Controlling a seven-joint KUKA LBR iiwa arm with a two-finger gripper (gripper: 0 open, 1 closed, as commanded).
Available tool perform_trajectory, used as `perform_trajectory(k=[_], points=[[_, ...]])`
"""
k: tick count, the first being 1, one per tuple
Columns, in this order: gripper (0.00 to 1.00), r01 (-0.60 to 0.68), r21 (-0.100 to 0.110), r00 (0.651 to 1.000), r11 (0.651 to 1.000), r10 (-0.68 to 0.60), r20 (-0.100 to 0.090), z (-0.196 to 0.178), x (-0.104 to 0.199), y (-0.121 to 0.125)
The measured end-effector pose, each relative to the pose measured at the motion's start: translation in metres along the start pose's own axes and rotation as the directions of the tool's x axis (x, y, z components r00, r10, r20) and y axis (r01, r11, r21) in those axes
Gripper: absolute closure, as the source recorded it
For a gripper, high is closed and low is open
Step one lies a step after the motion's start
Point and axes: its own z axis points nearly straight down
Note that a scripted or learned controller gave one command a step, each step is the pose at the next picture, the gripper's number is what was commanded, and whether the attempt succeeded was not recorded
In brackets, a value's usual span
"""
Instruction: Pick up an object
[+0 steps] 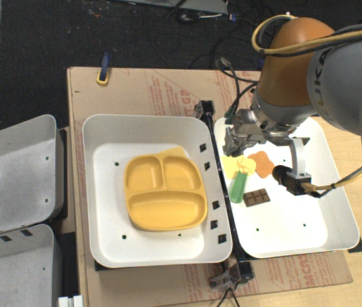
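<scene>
Green cylinder (238, 186), yellow, orange, brown pieces clustered in right bin (309, 235).

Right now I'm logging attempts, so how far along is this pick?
Done: the end effector has reached the right bin, hanging over its small items. In hand: nothing visibly; the green piece, brown block and orange piece lie on the bin floor. Left: the grasp and the lift.

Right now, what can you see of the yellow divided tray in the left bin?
The yellow tray looks like smooth moulded plastic, rounded at the corners, with three compartments: two small ones on the far side and one long one nearer the camera. It lies flat and right way up near the middle of the left bin, slightly turned. Nothing touches it but the bin floor.
</scene>
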Motion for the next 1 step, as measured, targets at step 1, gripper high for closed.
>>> perform_trajectory(k=[1], points=[[1.0,0.0,0.001,1.0,1.0,0.0,0.0,-0.0011,0.0581,-0.0131]])
